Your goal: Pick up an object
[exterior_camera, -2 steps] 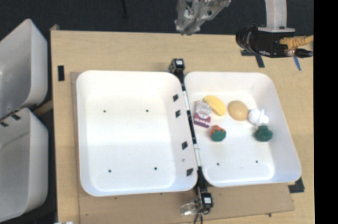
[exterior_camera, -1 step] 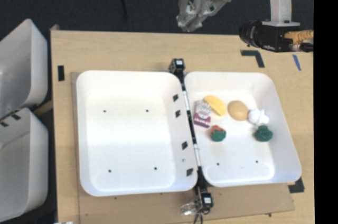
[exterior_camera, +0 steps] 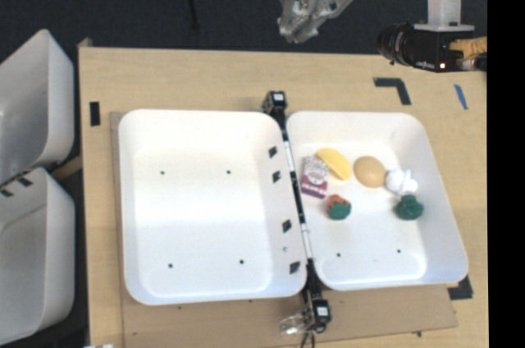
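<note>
Looking down on the surface (exterior_camera: pixel 205 75), we see two shallow white bins side by side. The left bin (exterior_camera: pixel 131 199) fills the middle left of the frame, and the right bin (exterior_camera: pixel 426 240) sits at the middle right, the two meeting along a dark seam with small black clips.

All the objects lie in the upper half of the right bin. A yellow banana-shaped piece (exterior_camera: pixel 334 163) sits near the seam, with a pink and white packet (exterior_camera: pixel 314 176) just beside it to the lower left. A tan egg-shaped object (exterior_camera: pixel 369 171) lies right of the banana piece. A small white object (exterior_camera: pixel 400 181) is near the bin's right wall, touching a dark green lump (exterior_camera: pixel 408 208) just below it. A red and green object (exterior_camera: pixel 339 208) rests below the packet.

The gripper (exterior_camera: pixel 302 25) hangs at the upper middle of the frame, over the dark floor beyond the surface's far edge, well apart from the objects. We cannot tell how it is set, and we see nothing in it.
</note>
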### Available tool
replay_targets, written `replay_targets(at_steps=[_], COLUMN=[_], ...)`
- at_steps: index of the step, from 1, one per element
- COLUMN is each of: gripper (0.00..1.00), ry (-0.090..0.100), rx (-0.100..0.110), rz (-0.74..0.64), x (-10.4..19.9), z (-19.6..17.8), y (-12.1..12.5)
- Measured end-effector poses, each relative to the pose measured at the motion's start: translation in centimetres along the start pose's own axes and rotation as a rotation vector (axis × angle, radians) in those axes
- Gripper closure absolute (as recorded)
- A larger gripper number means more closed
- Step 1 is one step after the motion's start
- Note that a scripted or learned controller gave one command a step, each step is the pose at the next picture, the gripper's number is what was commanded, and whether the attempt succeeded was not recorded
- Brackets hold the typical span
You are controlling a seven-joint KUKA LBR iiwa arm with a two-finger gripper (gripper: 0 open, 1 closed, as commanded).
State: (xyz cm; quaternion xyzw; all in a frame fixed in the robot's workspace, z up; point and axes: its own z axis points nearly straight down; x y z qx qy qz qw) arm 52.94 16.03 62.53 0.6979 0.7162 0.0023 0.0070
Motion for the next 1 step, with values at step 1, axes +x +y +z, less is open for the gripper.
replay_targets(at_steps=[1], gripper=[1.00], ry=[-0.001], rx=[-0.001], rz=[-0.002], x=[-0.04], z=[-0.98], y=[0.10])
